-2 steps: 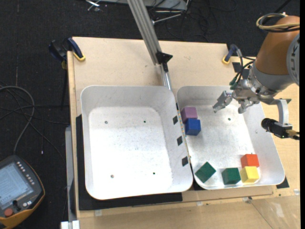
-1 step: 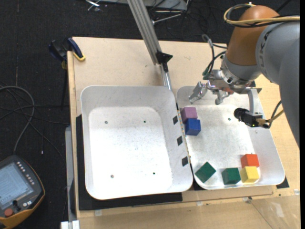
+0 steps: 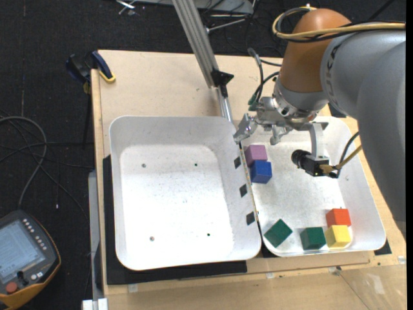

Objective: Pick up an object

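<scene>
My gripper [image 3: 261, 132] hangs over the back left corner of the right bin [image 3: 365, 185], its two silver fingers spread apart and nothing between them. Just below it lie a purple cube [image 3: 257, 152] and, touching it at the front, a blue cube [image 3: 261, 171], both close to the bin's left wall. Along the front of the same bin sit a dark green block [image 3: 279, 232], a green cube [image 3: 313, 237], a yellow cube [image 3: 339, 236] and an orange cube [image 3: 338, 216].
The left bin [image 3: 129, 141] stands beside the right one, the two sharing a ridge. A slanted metal pole [image 3: 197, 34] comes down to the bins' back junction. A black part [image 3: 308, 161] hangs off the wrist over the right bin. A clamp [image 3: 97, 66] grips the bench's back left corner.
</scene>
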`<move>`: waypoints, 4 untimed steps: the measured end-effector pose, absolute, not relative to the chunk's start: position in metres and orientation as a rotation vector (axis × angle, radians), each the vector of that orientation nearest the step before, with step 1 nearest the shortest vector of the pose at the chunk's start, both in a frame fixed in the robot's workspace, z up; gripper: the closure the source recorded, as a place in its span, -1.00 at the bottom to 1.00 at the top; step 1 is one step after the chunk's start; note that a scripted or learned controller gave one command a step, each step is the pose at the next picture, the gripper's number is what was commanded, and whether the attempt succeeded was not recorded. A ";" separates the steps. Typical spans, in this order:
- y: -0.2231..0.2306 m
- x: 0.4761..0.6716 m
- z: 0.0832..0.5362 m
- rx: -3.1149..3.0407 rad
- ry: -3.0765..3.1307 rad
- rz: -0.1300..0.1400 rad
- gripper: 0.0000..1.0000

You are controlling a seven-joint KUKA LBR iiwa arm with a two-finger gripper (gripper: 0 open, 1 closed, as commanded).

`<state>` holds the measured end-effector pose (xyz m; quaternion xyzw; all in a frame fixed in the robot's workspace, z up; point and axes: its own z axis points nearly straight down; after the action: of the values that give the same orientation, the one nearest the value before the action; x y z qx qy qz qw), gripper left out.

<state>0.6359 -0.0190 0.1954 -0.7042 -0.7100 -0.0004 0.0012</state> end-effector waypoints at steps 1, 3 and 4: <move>0.002 0.637 0.196 -2.216 -2.227 -0.001 -1.00; -0.019 0.616 0.242 -2.215 -2.233 -0.009 -1.00; 0.006 0.603 0.253 -2.215 -2.227 -0.002 -1.00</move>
<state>0.6028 0.0063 0.2529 -0.7051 -0.7091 -0.0007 0.0001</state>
